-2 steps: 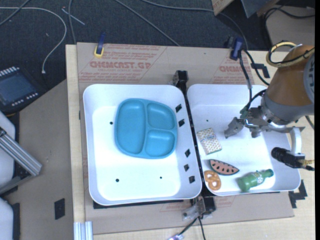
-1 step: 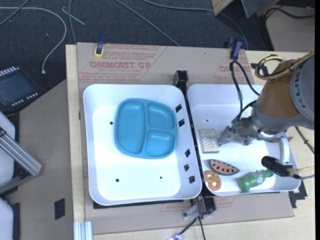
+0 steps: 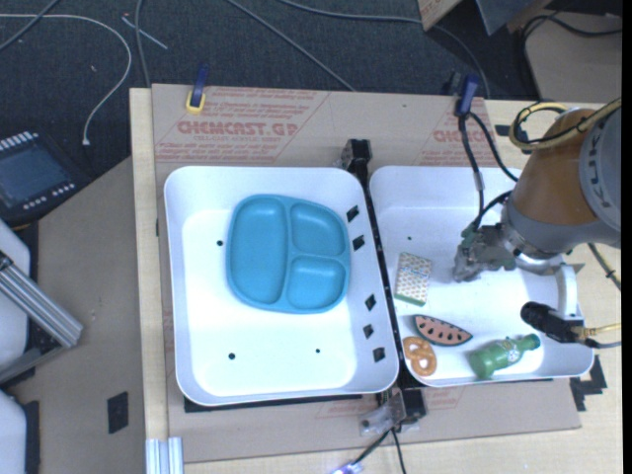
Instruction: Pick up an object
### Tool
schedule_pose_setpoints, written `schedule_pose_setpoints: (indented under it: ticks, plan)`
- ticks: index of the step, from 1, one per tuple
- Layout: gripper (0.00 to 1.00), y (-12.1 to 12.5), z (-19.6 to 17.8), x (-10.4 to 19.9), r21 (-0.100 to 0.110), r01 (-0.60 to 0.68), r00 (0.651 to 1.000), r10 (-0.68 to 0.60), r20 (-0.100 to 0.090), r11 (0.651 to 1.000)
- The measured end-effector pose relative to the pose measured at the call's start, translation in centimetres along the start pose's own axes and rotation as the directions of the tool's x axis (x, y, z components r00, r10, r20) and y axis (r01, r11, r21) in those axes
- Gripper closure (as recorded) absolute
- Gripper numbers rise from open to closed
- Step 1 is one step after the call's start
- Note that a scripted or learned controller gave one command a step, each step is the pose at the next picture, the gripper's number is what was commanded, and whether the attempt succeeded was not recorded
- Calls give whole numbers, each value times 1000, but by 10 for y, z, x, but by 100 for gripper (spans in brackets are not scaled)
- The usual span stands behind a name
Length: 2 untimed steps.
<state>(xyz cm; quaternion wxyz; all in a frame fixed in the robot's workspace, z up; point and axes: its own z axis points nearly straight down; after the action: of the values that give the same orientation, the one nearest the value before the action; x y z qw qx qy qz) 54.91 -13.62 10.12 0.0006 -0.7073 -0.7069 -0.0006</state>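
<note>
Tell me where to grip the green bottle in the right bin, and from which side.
Grip the green bottle across its wide body, coming straight down from above. It lies on its side, neck toward the right, so the body offers two parallel sides. The bin's front wall is close, so set the fingers carefully there.

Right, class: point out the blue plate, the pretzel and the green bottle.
blue plate [image 3: 259,255], camera view, its large left compartment.
pretzel [image 3: 421,355], camera view, its middle.
green bottle [image 3: 491,357], camera view, its body.

Green bottle [image 3: 502,354] lies flat along right bin's [image 3: 434,191] near edge.
</note>
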Motion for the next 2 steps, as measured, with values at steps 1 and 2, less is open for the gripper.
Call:
schedule_pose_setpoints:
  ticks: [1,2]
  plan:
    - [100,8,-50,8,-5,2,1000,-2,2,1000]
    - [100,12,-94,8,-6,2,1000,-2,3,1000]
